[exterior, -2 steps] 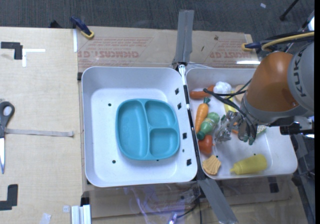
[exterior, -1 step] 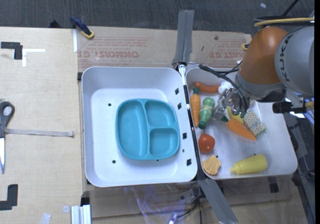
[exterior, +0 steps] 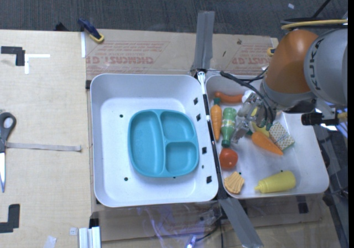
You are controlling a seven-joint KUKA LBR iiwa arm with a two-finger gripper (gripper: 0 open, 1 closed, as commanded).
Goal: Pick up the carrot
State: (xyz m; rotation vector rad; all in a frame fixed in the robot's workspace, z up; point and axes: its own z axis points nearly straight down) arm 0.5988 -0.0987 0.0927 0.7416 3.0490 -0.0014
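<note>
Here 2 white bins [exterior: 105, 130]; wooden bench [exterior: 44, 103].

Orange carrot [exterior: 267, 143], red tomato [exterior: 228, 158], yellow bottle [exterior: 276, 182], teal plate [exterior: 164, 143], white bins [exterior: 105, 130].

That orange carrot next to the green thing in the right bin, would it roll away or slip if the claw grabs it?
The carrot looks like smooth, stiff toy plastic, so it may slip. Its rounded, tapered body would probably roll in a curve if nudged. It lies along the bin wall beside the green vegetable, which may hem it in.

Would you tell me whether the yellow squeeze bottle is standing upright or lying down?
Lying down: the yellow bottle rests on its side on the right bin's floor, cap pointing left.
</note>
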